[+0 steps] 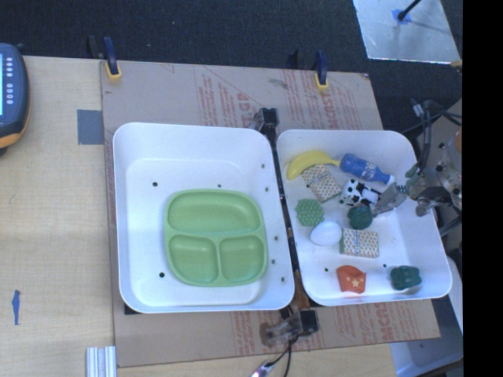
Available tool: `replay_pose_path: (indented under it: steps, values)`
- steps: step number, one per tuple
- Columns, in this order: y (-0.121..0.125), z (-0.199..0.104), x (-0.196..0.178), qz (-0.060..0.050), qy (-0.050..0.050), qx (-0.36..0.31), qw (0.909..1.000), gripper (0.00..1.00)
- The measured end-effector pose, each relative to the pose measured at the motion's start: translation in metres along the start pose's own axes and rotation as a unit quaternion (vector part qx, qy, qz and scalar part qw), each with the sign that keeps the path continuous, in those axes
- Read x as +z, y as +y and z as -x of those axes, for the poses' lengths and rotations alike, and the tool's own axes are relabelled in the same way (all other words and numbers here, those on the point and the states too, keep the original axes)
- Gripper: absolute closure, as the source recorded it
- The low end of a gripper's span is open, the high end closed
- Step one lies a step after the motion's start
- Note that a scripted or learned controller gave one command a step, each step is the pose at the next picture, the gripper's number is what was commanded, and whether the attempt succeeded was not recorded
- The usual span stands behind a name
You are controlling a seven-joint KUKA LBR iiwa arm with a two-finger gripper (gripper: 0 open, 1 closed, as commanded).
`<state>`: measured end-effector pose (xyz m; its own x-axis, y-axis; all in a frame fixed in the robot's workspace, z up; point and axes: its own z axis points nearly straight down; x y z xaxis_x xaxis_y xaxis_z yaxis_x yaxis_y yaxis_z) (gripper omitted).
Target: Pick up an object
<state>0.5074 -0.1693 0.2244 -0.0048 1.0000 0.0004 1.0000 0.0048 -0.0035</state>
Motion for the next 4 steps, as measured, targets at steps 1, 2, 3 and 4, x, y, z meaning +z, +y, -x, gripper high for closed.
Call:
replay_pose_path:
  steps: [1, 2, 3, 4]
  values:
    - [0.057, -0.014, 0.113, 0.012, -0.005, -0.001, 0.9999, 0.00]
    - [0.058, -0.019, 0.120, 0.016, -0.011, 0.001, 0.9998, 0.00]
    - [0.153, 0.012, 0.088, 0.007, -0.003, -0.001, 1.0000, 0.00]
    - [0.101, 0.010, 0.116, 0.010, -0.004, 0.000, 0.9999, 0.00]
